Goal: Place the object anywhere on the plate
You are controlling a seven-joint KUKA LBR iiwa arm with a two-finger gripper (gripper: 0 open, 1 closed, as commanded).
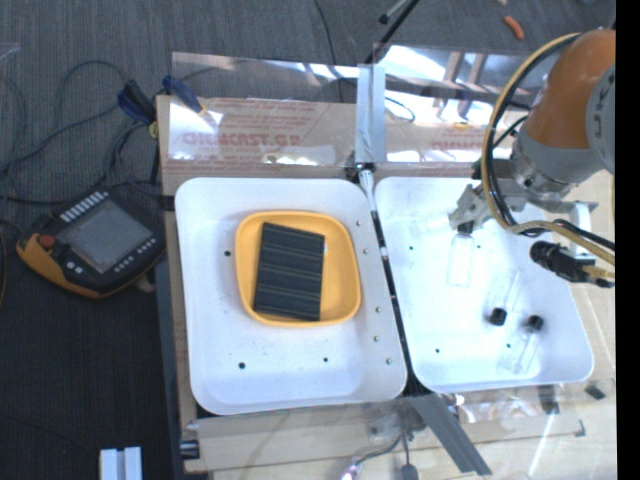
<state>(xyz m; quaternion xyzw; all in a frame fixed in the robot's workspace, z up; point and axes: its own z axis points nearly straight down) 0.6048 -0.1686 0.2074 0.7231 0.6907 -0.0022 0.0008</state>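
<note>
A yellow square plate (345, 268) sits in the middle of the left bin (210, 358). A black ridged rectangular block (290, 270) lies flat on the plate, slightly tilted and inside the rim. My gripper (468, 211) hangs over the upper part of the right bin (560, 368), well to the right of the plate and apart from the block. Nothing shows in it.
Two clear vials with black caps (497, 314) (533, 322) lie in the right bin, with another clear piece (460, 264) just below the gripper. A black cable connector (556, 258) hangs off the arm. A pendant (92, 243) lies left of the bench.
</note>
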